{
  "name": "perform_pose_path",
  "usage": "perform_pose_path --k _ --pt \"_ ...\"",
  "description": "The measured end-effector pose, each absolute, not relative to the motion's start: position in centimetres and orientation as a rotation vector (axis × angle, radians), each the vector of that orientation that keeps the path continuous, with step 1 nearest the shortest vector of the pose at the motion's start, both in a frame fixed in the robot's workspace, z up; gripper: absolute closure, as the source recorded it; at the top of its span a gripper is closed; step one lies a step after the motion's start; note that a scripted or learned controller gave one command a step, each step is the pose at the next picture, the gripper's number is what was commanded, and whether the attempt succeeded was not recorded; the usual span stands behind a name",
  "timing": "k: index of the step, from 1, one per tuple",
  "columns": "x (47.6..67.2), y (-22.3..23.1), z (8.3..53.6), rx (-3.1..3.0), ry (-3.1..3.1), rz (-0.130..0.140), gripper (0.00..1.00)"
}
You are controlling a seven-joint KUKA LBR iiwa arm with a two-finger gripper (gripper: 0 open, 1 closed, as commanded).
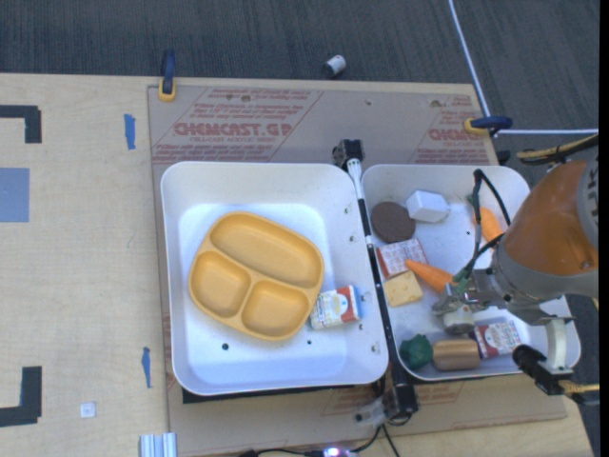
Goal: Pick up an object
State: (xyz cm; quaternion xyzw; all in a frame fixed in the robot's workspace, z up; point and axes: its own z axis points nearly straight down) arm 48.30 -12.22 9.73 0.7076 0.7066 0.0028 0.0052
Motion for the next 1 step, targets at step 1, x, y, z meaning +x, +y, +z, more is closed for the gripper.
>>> perform_pose_path --k 1 --pt "48.07 -7.17 18.52 2.218 2.223 0.004 1.0"
